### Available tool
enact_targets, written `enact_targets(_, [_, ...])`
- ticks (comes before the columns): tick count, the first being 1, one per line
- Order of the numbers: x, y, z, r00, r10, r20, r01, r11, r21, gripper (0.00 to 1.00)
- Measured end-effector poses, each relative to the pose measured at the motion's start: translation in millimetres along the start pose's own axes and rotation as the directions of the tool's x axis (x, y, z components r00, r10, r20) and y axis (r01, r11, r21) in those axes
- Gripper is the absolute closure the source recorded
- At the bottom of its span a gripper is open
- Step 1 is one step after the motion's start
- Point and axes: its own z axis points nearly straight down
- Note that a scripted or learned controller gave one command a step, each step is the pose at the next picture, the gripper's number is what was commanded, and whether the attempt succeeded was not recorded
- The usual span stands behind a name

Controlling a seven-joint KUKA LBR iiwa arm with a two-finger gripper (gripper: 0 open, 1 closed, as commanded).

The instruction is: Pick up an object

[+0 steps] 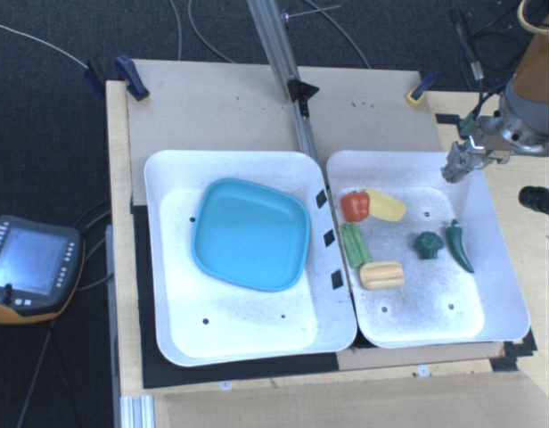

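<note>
Toy food in right bin (488, 239): red pepper (355, 206) beside yellow piece (387, 207) toward back-left corner, green stalk (355, 243), tan bun (381, 275), dark broccoli (427, 244), green chili (458, 246). Gripper (456, 166) over back right rim, holding nothing; finger spacing unclear.

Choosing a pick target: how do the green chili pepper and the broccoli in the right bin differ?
The green chili pepper is long, thin and pointed, lying at a slant; the broccoli is a compact, rounded clump. The pepper lies nearer the right bin's right wall, the broccoli just to its left, nearer the middle. Both are dark green and lie apart from the gripper, which hangs over the bin's upper right rim.
</note>
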Motion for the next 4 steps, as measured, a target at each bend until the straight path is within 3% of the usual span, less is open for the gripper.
enact_targets(4, [206.7, -28.3, -21.8, 1.0, -0.004, -0.002, 0.004, 1.0, 0.005, 1.0])
